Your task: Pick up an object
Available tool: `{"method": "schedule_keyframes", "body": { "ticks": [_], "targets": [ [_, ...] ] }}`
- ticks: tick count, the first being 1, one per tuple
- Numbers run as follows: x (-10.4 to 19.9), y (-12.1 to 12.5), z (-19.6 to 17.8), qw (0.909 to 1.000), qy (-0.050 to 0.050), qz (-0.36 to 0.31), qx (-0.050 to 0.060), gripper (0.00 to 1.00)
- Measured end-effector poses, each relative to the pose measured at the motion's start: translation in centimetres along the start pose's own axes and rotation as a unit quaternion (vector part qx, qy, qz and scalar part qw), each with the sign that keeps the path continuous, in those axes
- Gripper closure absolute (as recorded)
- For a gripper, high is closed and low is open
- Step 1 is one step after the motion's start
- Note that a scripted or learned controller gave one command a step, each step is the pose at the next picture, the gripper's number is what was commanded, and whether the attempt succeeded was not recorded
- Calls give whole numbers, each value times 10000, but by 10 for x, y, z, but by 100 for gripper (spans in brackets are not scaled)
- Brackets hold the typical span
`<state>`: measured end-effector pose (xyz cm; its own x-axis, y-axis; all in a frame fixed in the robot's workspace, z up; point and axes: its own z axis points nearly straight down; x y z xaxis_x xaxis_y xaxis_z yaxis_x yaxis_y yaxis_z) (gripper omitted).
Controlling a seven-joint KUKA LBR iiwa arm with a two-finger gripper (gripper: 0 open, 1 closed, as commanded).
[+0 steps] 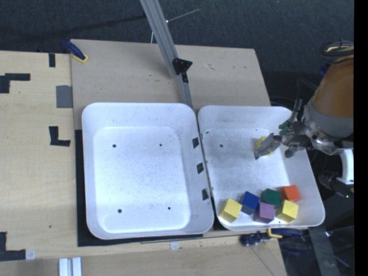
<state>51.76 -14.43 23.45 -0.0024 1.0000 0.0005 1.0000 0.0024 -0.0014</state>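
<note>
The left bin (141, 165), mid-frame left, is a shallow white tray with rounded corners and a speckled floor; it offers nothing to grasp, so a descent there would close on bare plastic. A slanted grey metal bar (162, 30) crosses the upper middle.

The right bin (230, 154) has the same smooth, moulded walls. Along its lower edge sit small hard-looking cubes, packed together: a yellow cube (230, 209), a blue cube (250, 201), a purple cube (266, 211), a green cube (271, 197), a second yellow cube (289, 210) and an orange cube (291, 192). Packed like this, neighbours could block the fingers or be knocked aside.

At the bin's upper right the gripper (267, 146) hangs low, something yellowish (261, 141) showing at its tip; whether it is pinched, or whether the gripper is spread or closed, cannot be told. If that is a loose hold, a smooth cube could slip out on lifting.
</note>
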Motion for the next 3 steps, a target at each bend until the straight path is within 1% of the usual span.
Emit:
{"method": "schedule_keyframes", "body": {
  "ticks": [1,2,3],
  "targets": [
    [0,0,0,10000,1,2,0,0],
    [2,-2,65,10000,5,8,36,0],
    [3,1,109,10000,1,6,28,0]
  ]
}}
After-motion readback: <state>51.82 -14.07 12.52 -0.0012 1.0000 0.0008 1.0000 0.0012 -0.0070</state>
